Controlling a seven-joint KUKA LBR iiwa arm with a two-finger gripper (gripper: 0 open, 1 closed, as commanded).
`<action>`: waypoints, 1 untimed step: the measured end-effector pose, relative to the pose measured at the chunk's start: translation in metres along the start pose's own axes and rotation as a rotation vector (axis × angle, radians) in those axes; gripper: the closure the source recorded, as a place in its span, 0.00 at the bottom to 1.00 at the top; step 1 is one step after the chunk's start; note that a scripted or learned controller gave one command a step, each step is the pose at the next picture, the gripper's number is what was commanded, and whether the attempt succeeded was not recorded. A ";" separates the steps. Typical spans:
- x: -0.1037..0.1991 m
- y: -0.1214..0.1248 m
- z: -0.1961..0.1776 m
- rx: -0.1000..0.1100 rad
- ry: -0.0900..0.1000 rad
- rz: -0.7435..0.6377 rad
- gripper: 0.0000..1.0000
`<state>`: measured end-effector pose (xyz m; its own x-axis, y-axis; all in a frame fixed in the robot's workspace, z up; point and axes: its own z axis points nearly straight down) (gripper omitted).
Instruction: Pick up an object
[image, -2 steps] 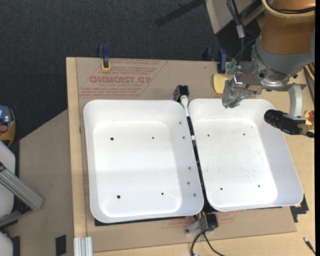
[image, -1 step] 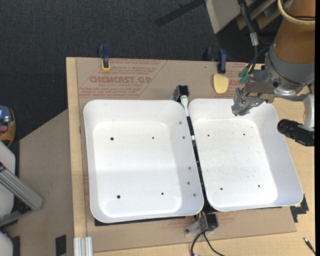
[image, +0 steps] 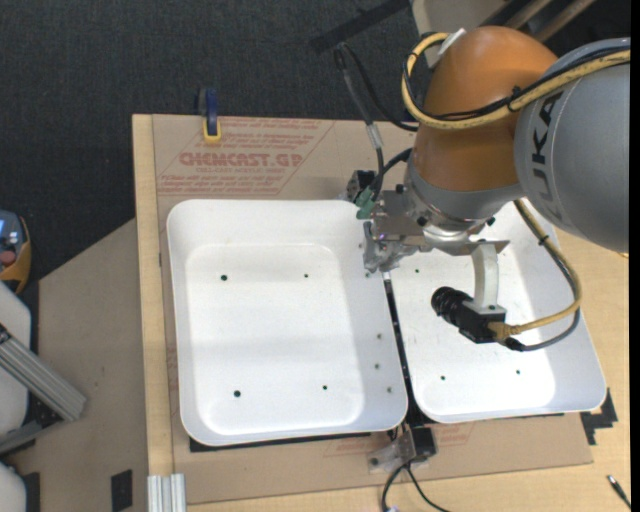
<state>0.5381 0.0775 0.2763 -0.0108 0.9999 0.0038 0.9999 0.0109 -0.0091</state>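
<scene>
Robot arm reaching low over the right bin (image: 560, 385).
We cannot tell our pincer's (image: 392, 255) state, nor spot an object to pick; we judge a slow, centred descent best. The orange-banded arm (image: 480, 120) bends down from the right, above the worktop (image: 250, 150).

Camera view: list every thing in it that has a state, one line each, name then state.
Left bin: flat on the bench, upright, nothing seen in it.
Right bin: flat on the bench, edge to edge with the left bin, partly covered by the arm.
Arm: reached in over the right bin, wrist pointing down.
Gripper: low at the seam between the bins, nothing seen held.
Blue clamp: clipped on the board's far edge.
</scene>
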 end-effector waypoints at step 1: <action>-0.016 0.001 -0.058 -0.016 -0.003 0.011 1.00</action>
<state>0.5400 0.0613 0.3338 0.0002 1.0000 0.0004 1.0000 -0.0002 0.0065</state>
